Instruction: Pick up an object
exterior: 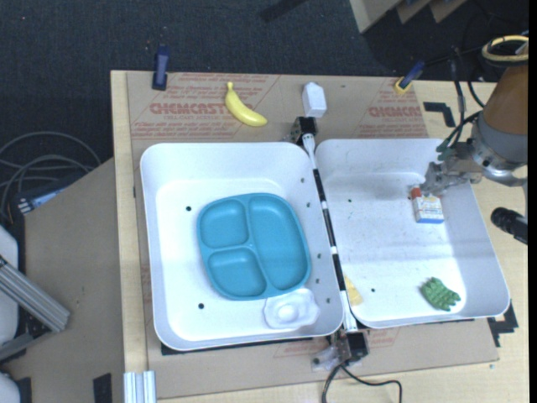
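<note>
- Presently the hand sits low in the right bin, far-right part, just above a small white box; cannot tell its finger state.
- Step, by my reading: approach for a grasp; box lies on the bin floor.
- Next calls for settling squarely over the box, then closing.
- Green toy near-right; blue tray in left bin.
</note>
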{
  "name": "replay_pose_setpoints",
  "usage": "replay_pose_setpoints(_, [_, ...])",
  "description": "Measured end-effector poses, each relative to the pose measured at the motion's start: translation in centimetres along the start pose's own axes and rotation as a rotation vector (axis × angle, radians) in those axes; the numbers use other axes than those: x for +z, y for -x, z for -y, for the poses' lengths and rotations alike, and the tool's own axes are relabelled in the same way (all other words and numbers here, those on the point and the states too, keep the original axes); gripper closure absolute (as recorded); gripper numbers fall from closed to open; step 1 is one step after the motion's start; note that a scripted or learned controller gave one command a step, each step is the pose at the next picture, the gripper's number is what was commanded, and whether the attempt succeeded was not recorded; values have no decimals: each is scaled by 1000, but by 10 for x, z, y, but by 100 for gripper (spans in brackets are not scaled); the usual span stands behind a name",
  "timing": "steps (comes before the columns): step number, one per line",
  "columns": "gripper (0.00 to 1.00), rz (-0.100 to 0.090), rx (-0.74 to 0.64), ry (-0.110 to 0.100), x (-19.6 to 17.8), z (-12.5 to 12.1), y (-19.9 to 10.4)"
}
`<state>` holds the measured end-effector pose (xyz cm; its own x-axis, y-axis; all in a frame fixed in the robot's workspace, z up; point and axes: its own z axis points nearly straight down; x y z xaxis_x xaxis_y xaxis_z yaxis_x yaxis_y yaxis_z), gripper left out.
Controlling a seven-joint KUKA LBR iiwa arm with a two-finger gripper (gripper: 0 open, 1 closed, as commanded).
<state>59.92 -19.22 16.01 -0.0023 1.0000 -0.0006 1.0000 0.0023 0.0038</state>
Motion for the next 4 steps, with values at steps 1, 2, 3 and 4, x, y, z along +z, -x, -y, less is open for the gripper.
replay_pose_setpoints(1, [0, 0, 1, -3, 1, 1, 1])
replay_pose_setpoints(2, [0, -1, 2, -6, 62, -17, 19])
replay_pose_setpoints(3, [100, 2, 1, -1, 51, -18, 19])
replay_pose_setpoints(4, [100, 0, 2, -4, 9, 19, 32])
